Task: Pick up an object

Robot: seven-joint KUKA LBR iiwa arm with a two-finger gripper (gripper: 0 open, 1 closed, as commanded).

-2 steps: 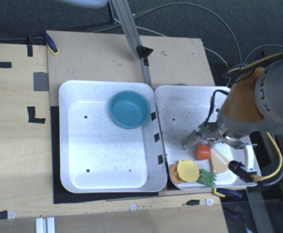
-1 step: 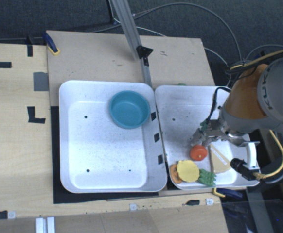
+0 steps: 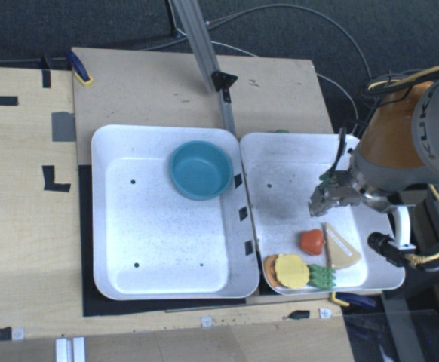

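Robot lab: 2 white bins (image 3: 114, 202), taped bench (image 3: 23, 202), cables (image 3: 280, 13).

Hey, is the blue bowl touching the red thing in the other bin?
Apart. The camera view shows the blue bowl in the left bin and the red thing in the right bin, with both bins' rims between them.

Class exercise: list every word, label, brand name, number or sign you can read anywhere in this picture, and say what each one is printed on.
"KU": large dark letters on the orange band of the arm, cut off at the picture's right edge, so the rest of the word cannot be read.
Nothing else is legible: the blue bowl, the two white bins and the toy foods carry no readable print.
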